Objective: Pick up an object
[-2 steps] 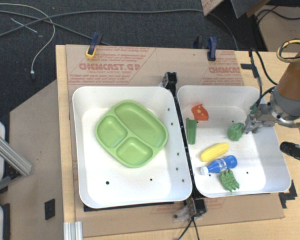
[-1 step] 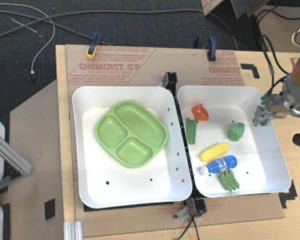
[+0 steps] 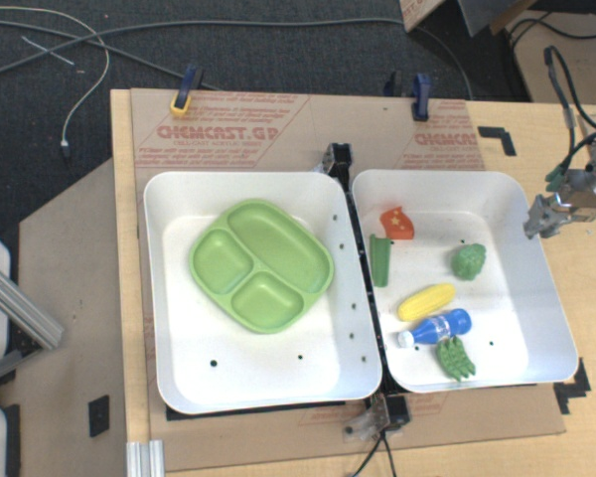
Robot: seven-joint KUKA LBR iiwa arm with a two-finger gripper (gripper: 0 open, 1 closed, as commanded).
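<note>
The gripper [image 3: 548,217] hangs at the far right, just over the outer rim of the right-hand shallow white plastic bin [image 3: 512,266], and from here I cannot tell how it is set, since it shows as a small grey lump against the bench. That bin leaves good open floor along its right side and its top half; the toys crowd toward the left wall and the near corner. A small red-orange wedge-shaped toy [image 3: 397,225] lies near the top left, with a slim dark green stick-like toy [image 3: 379,260] just below it, close against the left wall. A knobbly green broccoli-like toy [image 3: 468,261] sits alone in the middle right, well apart from the rim. Lower down, a yellow corn-shaped toy [image 3: 426,302] lies tilted, just above a small blue bottle with a white cap [image 3: 435,328], and a leafy green toy [image 3: 456,359] is just beside the bottle's lower end, near the front edge. The left-hand shallow white bin [image 3: 179,366] bears a light green plastic plate with three compartments [image 3: 262,264] (set a little askew), with bare floor all round it. The brown cardboard sheet [image 3: 139,266] under both bins reads "CHEMCAST GP" in red, printed twice along its far edge, where two blue clamps [image 3: 188,87] pinch it.
</note>
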